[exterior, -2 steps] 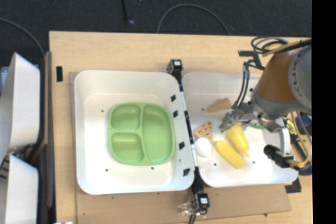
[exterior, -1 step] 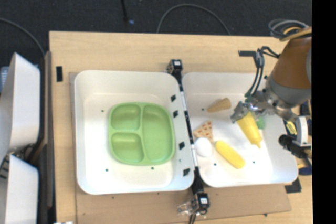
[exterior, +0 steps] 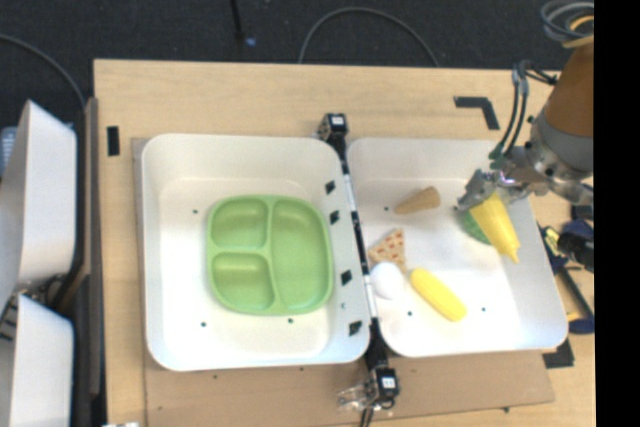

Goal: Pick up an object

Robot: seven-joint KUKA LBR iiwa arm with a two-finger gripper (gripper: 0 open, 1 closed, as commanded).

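My gripper [exterior: 487, 189] hangs over the right bin's [exterior: 520, 340] far right side. Directly under it lies or hangs a long yellow piece [exterior: 499, 225], whose upper end meets the gripper. A green piece [exterior: 471, 224] shows just left of it. Whether the yellow piece is gripped cannot be made out. Elsewhere in the right bin are a tan cone-like piece [exterior: 418, 201], a small orange speckled wedge [exterior: 388, 245], a white lump [exterior: 385, 281] and a second yellow piece [exterior: 438, 294].
The left bin [exterior: 170, 175] holds a green divided plate [exterior: 270, 253]. A black-clipped divider [exterior: 350, 235] joins the two bins. White boxes [exterior: 40, 205] stand off the bench's left edge. Cables and blue clamps [exterior: 575, 245] sit at the right.
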